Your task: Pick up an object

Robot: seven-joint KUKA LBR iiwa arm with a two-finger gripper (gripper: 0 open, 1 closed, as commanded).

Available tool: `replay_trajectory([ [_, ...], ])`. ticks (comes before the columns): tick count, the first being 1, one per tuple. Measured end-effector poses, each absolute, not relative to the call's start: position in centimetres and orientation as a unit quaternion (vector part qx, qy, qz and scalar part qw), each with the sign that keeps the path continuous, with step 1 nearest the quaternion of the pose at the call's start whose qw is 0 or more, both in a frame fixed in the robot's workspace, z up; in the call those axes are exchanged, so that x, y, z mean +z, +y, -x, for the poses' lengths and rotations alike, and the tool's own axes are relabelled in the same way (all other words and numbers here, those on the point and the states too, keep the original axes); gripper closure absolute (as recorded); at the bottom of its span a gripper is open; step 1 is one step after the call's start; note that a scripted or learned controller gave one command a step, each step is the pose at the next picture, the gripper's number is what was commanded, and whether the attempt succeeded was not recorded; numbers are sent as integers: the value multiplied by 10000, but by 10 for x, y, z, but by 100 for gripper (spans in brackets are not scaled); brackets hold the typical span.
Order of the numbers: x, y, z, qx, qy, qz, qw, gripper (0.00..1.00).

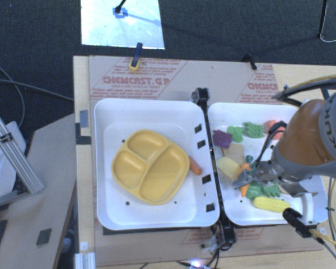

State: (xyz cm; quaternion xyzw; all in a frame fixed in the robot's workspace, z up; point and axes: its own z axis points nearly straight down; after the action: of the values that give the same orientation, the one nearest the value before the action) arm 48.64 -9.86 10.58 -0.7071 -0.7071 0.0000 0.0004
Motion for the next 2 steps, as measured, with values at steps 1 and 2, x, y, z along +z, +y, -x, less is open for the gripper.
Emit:
replay_trajectory([
  [1, 117, -98, -487, -11, -7077, 7065, -8, 100],
  [2, 188, -35, -517, -41, -7113, 7029, -25, 100],
])
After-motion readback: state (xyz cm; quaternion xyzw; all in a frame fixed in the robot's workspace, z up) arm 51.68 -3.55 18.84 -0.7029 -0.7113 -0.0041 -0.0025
